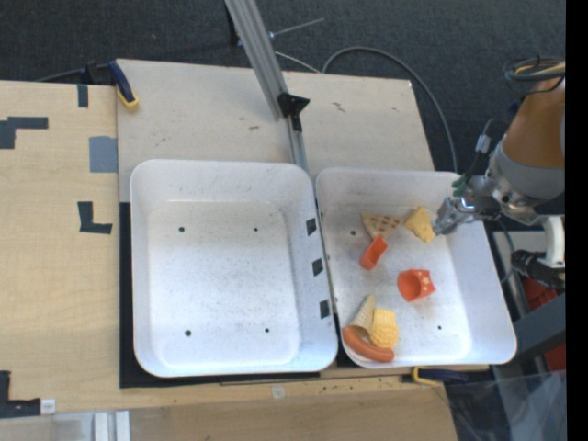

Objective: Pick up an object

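Wooden bench (55, 246) up top, two white bins side by side. Gripper (447, 215) hangs over the right bin (478, 329), can't tell how it's set. Yellow block (421, 225) sits just to its left, tan wedge (380, 222) beyond. Red cup (415, 285) and orange stick (373, 253) lie below-left, corn (384, 327) and sausage (367, 344) farther down.

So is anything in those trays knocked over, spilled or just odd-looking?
Nothing looks spilled or broken. The toy foods all lie inside the right bin; the hot dog and corn cob are crowded against its near rim. The claw sits beside the yellow cheese piece.
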Robot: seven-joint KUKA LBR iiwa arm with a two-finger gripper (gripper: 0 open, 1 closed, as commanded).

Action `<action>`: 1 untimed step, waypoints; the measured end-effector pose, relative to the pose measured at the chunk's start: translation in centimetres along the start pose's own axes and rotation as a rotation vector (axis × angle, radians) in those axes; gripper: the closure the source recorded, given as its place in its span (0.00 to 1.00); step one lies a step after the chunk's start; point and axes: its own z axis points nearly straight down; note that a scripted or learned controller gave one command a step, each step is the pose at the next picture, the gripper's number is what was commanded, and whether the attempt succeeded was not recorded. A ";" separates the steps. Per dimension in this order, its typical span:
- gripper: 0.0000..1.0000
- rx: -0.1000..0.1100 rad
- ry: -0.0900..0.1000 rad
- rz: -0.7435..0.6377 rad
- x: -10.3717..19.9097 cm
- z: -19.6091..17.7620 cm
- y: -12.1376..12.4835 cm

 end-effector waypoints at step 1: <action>1.00 -0.001 -0.001 0.001 -0.9 -5.3 -0.5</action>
